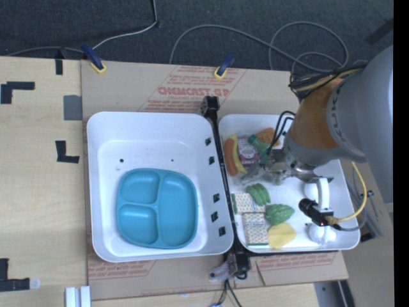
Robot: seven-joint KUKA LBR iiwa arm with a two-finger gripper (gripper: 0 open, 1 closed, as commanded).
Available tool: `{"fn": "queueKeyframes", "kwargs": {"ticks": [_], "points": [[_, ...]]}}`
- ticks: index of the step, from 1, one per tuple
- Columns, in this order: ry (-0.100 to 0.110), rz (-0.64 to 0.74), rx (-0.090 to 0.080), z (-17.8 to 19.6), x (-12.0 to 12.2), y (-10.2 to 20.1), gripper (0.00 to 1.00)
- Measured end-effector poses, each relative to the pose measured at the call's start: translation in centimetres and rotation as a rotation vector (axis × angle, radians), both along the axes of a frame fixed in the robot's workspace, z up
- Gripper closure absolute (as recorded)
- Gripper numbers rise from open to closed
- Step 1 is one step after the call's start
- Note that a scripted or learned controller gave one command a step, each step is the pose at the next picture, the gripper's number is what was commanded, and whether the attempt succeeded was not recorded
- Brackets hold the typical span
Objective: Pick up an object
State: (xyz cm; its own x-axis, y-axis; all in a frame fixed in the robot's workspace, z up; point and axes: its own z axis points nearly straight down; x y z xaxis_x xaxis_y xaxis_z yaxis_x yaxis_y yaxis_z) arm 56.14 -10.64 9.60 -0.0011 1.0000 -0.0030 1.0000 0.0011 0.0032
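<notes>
The objects for picking lay in the right bin (pixel 348 238), in a loose heap that ran from the far wall to the near wall along the bin's left side. The gripper (pixel 271 166) was low over the far part of this heap, and whether it was open or closed could not be told, because the wrist hid it; nothing could be seen held in it.

Just to the left of the gripper lay a packet with pink print (pixel 246 153), and touching its far-left side an orange and yellow piece (pixel 232 153) with its long axis running from far to near. Beyond the gripper, a small green item (pixel 262 138) lay beside an orange one (pixel 267 133). On the near side of the gripper lay a dark green piece (pixel 259 192), its long axis slanted from far-left to near-right. Further toward the near wall were a leafy green piece (pixel 279 212), a yellow lump (pixel 282 235) and 2 flat printed packets (pixel 250 221).

The grey arm (pixel 358 101) reached in from the right, with the orange band (pixel 312 117) above the wrist, bent down into the bin.

Well apart to the left, the left bin (pixel 102 133) held a blue divided plate (pixel 156 208) with 3 compartments.
</notes>
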Motion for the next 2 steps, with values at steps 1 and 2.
{"fn": "queueKeyframes", "kwargs": {"ticks": [1,2], "points": [[0.072,-0.014,0.005,-1.43,9.38,0.48,0.00],[0.078,-0.012,0.004,-0.68,9.25,0.52,1.00]]}}
